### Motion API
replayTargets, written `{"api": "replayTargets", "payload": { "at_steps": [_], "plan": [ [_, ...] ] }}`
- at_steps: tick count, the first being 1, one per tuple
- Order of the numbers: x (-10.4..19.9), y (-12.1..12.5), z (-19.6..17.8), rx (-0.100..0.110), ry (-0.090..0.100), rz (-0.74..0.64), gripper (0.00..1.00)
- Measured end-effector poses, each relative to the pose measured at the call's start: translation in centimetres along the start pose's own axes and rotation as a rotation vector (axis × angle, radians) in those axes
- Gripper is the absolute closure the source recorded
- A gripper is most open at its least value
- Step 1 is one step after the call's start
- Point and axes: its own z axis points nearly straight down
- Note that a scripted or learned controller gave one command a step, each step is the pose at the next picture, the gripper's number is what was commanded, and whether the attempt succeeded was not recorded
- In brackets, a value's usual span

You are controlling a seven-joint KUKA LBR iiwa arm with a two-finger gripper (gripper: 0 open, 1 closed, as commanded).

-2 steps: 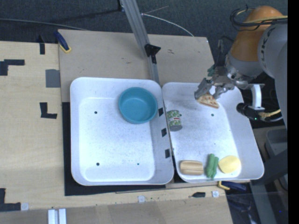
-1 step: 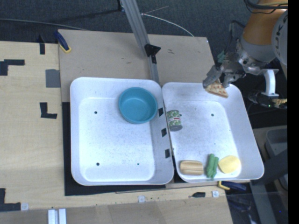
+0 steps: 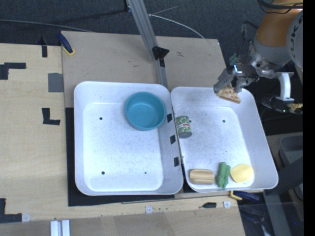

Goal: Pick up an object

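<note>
My gripper (image 3: 230,84) hangs over the far right corner of the right bin (image 3: 256,132). A tan wedge like a pizza slice (image 3: 230,94) sits between its fingers, and they are shut on it. In the same bin a small green-labelled can (image 3: 183,126) lies by the left wall. Along the near wall lie a tan bread roll (image 3: 201,176), a green pepper-like piece (image 3: 223,174) and a yellow lemon-like piece (image 3: 241,172).
The left bin (image 3: 98,146) holds a blue bowl (image 3: 144,110) near its far right corner. A slanted metal pole (image 3: 147,31) rises behind the bins, ending at the divider. The arm's orange band (image 3: 280,26) stands at the upper right.
</note>
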Motion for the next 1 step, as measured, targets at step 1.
{"api": "replayTargets", "payload": {
  "at_steps": [1],
  "plan": [
    [5.42,0.23,1.68,0.002,0.001,-0.004,1.0]
  ]
}}
